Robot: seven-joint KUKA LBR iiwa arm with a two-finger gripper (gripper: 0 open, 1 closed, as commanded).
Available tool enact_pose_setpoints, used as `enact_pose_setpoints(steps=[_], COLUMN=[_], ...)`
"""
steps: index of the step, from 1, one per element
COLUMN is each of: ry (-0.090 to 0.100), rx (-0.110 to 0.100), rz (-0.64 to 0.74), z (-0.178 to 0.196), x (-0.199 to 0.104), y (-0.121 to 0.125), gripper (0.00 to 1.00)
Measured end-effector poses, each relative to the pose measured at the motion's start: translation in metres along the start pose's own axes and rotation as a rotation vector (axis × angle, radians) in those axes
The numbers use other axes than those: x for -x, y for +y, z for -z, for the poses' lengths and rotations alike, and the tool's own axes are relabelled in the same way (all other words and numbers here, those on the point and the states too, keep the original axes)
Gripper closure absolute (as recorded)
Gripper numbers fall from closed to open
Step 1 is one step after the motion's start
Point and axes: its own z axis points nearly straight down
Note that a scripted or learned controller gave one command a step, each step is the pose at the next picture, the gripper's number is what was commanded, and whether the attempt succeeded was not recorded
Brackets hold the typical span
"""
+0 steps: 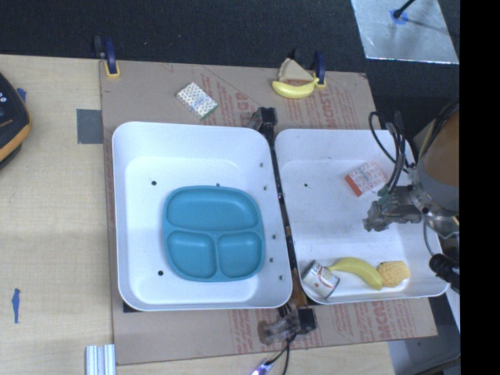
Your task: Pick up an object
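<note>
Wooden surface (pixel 55 233) with a brown cardboard sheet (pixel 367 326) under two white bins is seen from above; dark floor lies along the top of the frame.

Nearest, along the lower edge of the right bin (pixel 328 209), three candidate objects are noted: a small crumpled can (pixel 320 279) at the lower left corner, a yellow banana (pixel 358 270) just beside it, and a yellow corn-like piece (pixel 394 272) touching or nearly touching the banana's right end. In the left bin (pixel 129 209) a blue divided plate (pixel 212 232) lies flat at centre.

Further up, at the right side of the right bin, the claw (pixel 384 213) is seen low over the bin floor, with cables looping above it. Whether it is released or clenched cannot be told; it is too dark and small. Nothing is seen between its tips. A red-and-white packet (pixel 365 178) lies just beside it, toward the upper left, apart from it as far as can be judged.

Farthest, outside the bins on the cardboard, a second banana (pixel 293 89) and a small patterned packet (pixel 196 99) are recorded near the top.

Progress: no object is judged lifted. A grasp and a lift remain to be done; the red-and-white packet is judged the likeliest target.
</note>
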Motion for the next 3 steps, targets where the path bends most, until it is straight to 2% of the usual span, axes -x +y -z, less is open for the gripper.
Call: enact_pose_setpoints(steps=[1,2,3], ry=[0.000,0.000,0.000], rx=[-0.001,-0.002,0.001], rz=[0.001,0.002,0.000], z=[0.000,-0.088,-0.056], x=[0.000,-0.002,0.062], y=[0.000,0.060,0.111], gripper=[0.00,0.00,0.00])
